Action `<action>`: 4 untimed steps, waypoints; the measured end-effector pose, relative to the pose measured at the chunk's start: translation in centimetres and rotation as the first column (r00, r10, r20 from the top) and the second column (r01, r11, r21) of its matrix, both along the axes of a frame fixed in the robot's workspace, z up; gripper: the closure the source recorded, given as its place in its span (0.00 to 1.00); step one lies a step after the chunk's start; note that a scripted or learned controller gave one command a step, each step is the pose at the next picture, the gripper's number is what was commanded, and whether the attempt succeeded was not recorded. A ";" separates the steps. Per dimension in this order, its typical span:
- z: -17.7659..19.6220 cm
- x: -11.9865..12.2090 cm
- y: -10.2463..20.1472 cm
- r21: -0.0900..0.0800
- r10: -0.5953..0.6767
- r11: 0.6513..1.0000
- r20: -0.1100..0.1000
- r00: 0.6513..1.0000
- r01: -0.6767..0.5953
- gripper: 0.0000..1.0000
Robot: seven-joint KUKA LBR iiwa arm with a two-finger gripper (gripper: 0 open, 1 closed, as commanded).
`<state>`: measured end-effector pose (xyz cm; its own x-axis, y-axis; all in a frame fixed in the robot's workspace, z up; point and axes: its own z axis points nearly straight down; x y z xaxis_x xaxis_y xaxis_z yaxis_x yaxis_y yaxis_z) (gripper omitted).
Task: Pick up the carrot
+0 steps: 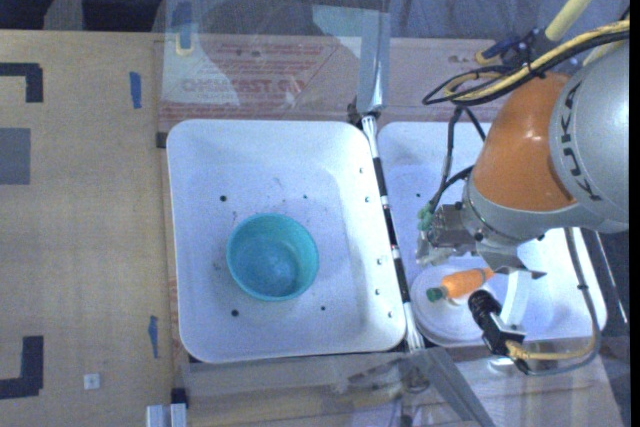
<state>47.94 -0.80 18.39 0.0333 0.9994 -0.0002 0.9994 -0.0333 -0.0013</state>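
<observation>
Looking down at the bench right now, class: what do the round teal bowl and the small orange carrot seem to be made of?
Round teal bowl: likely plastic, given its even colour and soft matte sheen. Small orange carrot with a green tip: probably a plastic or rubber toy, given its smooth, uniform orange surface, though the view is too coarse for certainty.

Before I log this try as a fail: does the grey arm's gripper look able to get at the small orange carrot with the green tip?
Probably yes. The carrot lies in the open on a round white plate in the right bin, just under the gripper, with nothing over it.
</observation>
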 end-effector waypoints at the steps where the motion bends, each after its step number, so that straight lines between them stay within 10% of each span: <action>1: 0.0 0.0 0.0 0.000 0.000 1.000 0.000 1.000 0.000 0.00; 2: 0.0 0.0 -7.2 -0.001 0.042 0.999 0.002 0.999 -0.042 0.00; 3: -9.6 0.3 -10.0 0.002 -0.156 0.988 0.011 0.988 0.156 0.00; 4: -8.5 0.4 -10.0 0.002 -0.157 0.988 0.015 0.987 0.157 1.00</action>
